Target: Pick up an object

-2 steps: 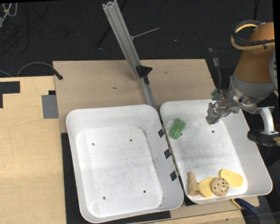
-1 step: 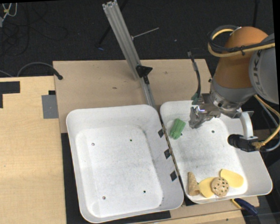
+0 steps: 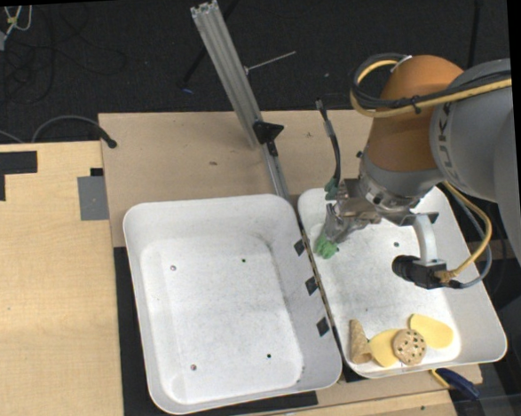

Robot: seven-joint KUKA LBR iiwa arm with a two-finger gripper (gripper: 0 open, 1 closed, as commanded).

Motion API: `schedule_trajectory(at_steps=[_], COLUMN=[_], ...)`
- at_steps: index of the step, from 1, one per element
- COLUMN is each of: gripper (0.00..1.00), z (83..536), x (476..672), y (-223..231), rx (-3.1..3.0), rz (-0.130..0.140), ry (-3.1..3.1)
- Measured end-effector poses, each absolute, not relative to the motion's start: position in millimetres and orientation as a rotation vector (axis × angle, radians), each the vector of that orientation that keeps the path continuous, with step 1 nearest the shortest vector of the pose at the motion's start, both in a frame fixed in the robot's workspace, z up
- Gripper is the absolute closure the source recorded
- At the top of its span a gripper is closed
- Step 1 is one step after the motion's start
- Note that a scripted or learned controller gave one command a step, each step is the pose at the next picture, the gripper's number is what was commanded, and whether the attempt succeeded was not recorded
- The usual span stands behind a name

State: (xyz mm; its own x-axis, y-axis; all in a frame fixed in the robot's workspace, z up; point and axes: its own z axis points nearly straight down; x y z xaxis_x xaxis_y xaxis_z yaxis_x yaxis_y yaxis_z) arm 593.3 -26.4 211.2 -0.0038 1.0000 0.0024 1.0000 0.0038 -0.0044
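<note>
My gripper [image 3: 328, 239] hangs over the upper left part of the right bin [image 3: 483, 338], close to the wall it shares with the left bin. A small green object [image 3: 326, 249] sits between the fingertips, and the gripper is shut on it. At the right bin's front edge lie a tan wedge [image 3: 357, 340], a yellow round piece [image 3: 385, 346], a brown perforated cookie [image 3: 412, 348] and a yellow flat piece [image 3: 433, 330].
The left bin [image 3: 155, 228] stands beside the right one, with black clips [image 3: 311, 285] along the shared wall. A slanted metal rail [image 3: 233, 76] rises behind the bins. A black connector [image 3: 416, 270] on the arm's cable hangs over the right bin's middle.
</note>
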Motion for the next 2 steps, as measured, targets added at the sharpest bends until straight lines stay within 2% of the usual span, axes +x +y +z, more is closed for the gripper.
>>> schedule_trajectory(at_steps=[1, 2], gripper=[1.0, 1.0], z=[224, 219], x=[593.4, 601.6], y=[22, 73], rx=[-2.215, -2.215], rz=[0.0, 0.001], ry=[-2.224, -2.224])
